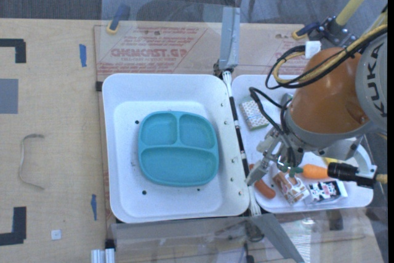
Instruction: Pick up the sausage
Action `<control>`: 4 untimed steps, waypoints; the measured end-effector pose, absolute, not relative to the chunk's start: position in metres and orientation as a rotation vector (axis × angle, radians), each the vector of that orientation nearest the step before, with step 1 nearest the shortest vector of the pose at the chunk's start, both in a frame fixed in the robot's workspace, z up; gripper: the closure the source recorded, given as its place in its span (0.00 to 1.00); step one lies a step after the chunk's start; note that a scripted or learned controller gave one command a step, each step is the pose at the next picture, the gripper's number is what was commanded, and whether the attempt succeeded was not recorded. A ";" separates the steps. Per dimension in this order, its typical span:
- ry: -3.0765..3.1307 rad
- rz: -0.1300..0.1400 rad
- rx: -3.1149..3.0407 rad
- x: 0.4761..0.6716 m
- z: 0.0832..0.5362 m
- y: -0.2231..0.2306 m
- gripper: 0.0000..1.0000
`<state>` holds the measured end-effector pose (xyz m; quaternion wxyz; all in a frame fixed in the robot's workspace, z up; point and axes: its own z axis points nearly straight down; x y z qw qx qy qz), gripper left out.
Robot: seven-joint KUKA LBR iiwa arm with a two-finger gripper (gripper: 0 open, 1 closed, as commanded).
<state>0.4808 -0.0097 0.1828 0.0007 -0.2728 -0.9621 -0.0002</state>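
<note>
From beside the table, I see the sausage lying untouched in the right bin, near its front-left corner. The tool hovers just above the sausage, whether clenched I cannot tell. The pickup remains undone.

you have two white bins, one blue divided plate, one sausage, one carrot, one waffle and two small packets.

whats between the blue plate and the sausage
In the camera view, the left bin's right wall and both bins' adjoining rims lie between the blue plate and sausage.
</note>
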 end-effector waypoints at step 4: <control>-3.045 -0.001 -0.781 0.510 0.226 -0.047 1.00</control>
